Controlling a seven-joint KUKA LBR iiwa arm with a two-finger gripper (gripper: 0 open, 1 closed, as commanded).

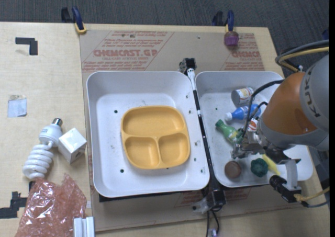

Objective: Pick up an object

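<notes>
The right bin (209,90) holds several small objects. Among them are a silver can (242,94), a blue bottle (241,113), a green bottle (225,129), a brown ball (233,169) and a dark green lump (258,167). A yellow piece (271,165) lies just right of the lump. My gripper (244,148) is down inside this bin, right of the green bottle and just above the brown ball and the green lump. The wrist with its orange band (288,110) hides the bin's right part. I see nothing lifted.
A yellow divided plate (155,137) lies in the left bin (99,142). On the bench to the left are a spiral light bulb (43,153), a white cube (72,145) and a crumpled pink bag (49,211). Clamps (229,20) hold the board's far edge.
</notes>
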